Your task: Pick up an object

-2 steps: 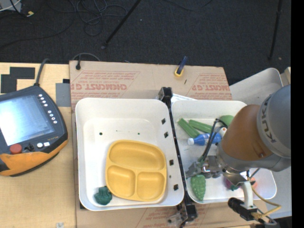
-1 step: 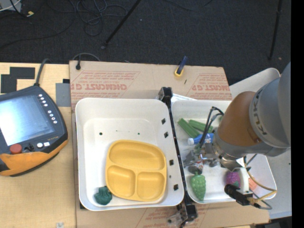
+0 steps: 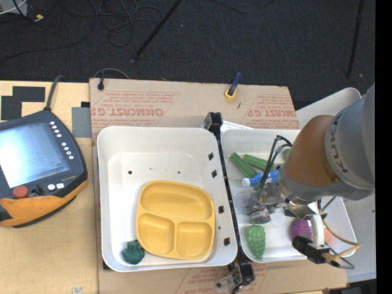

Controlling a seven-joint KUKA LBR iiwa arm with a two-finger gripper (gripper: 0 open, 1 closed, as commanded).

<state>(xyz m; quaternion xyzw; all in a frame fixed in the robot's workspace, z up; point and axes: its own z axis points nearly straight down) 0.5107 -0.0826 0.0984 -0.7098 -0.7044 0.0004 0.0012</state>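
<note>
My gripper [image 3: 260, 209] hangs low in the right bin [image 3: 277, 136], under the orange band of the arm [image 3: 309, 158]. Just below it lies a green bumpy object [image 3: 256, 241]. A blue and white object [image 3: 256, 179] sits right above it, and green pods [image 3: 248, 162] lie further back. To the gripper's right rests a purple object [image 3: 300, 228], with a pink piece [image 3: 325, 236] beside it. I see nothing held in the gripper.
The left bin [image 3: 122, 149] holds a yellow divided plate [image 3: 176, 219] and a dark green object [image 3: 131, 252] in its near left corner. A black divider [image 3: 225, 195] separates the bins. A teach pendant [image 3: 37, 164] lies on the bench at left.
</note>
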